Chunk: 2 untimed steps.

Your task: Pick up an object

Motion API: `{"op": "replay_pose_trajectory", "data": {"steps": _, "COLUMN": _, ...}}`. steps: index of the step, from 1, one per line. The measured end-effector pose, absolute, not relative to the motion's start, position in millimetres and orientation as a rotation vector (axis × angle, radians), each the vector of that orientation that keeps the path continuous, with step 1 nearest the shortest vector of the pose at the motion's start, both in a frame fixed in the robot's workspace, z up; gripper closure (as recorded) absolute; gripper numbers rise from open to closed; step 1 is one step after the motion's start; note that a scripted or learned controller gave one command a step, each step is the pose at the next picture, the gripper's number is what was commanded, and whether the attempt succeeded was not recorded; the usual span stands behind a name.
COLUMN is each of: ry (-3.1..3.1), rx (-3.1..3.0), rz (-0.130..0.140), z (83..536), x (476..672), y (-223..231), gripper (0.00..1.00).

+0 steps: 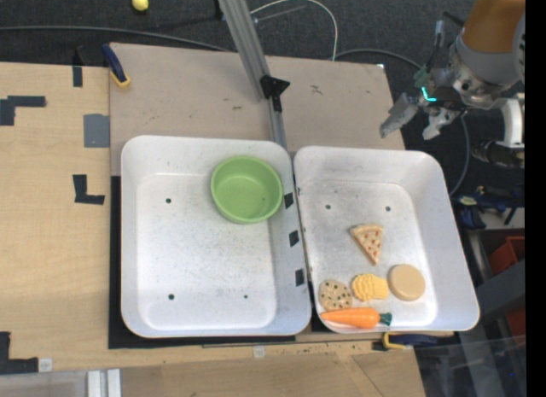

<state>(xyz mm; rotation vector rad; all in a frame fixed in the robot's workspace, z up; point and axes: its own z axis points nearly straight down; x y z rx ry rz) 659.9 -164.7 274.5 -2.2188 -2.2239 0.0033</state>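
Your end effector (415, 119) hangs with fingers spread and nothing between them, beyond the far right corner of the right bin (444, 183), so the pizza slice (368, 242) lies down-left of it, mid-bin, tip pointing toward the near rim.

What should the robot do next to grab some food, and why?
Probably swing the open hand down over the right bin, toward the pizza slice. The hand hangs beyond the bin's far corner, holding nothing, and the slice lies apart from the other food, nearest to it.
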Motion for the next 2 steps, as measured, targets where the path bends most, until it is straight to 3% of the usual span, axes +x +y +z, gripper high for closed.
{"op": "replay_pose_trajectory", "data": {"steps": 2, "ry": -2.22, "rx": -2.216, "rz": 0.008, "z": 183, "x": 650.2, "y": -166, "gripper": 0.0}}
